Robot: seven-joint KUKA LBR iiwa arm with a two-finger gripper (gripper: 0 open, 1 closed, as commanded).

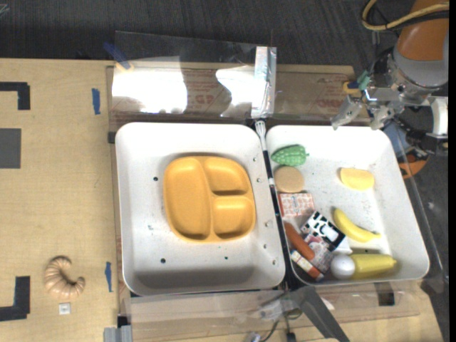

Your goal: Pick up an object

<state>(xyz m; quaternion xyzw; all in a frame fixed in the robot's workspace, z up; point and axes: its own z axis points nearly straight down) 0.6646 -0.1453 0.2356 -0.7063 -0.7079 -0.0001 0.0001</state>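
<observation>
We see the arm [425, 45] coming in at the top right corner of the view, grey body with the orange band sitting just above the wrist. Yellow and dark cabling loops over the top of it. The wrist angles down and to the view's left, ending in the gripper [360, 116]. We make out two thin fingers [344, 117] splayed apart, pointing down, nothing between them. Gripper hangs high, at the far edge, not in contact with anything we can make out.

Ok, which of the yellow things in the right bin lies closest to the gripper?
The lemon-like wedge, alone in the bin's upper right, nearest the gripper. The banana and yellow bottle lie lower.
</observation>
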